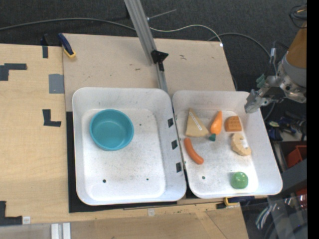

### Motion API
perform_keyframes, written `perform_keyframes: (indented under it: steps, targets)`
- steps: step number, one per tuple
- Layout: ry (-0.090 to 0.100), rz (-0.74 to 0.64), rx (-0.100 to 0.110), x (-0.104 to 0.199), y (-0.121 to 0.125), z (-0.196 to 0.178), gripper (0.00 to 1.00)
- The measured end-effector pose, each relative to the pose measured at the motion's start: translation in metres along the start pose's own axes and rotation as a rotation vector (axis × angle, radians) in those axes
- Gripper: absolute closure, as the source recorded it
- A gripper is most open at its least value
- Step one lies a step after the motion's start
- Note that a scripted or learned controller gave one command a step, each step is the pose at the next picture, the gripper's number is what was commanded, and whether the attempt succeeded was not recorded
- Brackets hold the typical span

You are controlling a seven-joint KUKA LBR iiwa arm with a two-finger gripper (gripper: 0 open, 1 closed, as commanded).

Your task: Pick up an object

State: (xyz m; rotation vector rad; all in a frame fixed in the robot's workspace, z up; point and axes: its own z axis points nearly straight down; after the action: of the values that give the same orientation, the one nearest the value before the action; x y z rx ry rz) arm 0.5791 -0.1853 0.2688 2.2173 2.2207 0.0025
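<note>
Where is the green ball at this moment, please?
The green ball lies in the right bin, near its front right corner. Its nearest neighbour is the beige piece just behind it; the pincer is at the bin's far right edge.

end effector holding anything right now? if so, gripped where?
Nothing is held. The end effector sits over the right bin's upper right rim, apart from the carrot and the other items lying in the bin.

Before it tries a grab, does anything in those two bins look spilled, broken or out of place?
Nothing stands out. The teal bowl sits upright in the left bin. The toy foods lie apart in the right bin: wedge, carrot, sausage, green ball. The gripper hangs above that bin's far right corner.
</note>
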Motion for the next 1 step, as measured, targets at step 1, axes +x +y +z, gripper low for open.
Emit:
perform_keyframes:
  steps: [1]
  targets:
    - [0.003,-0.005,0.006,0.0543,0.0002,0.0160,1.00]
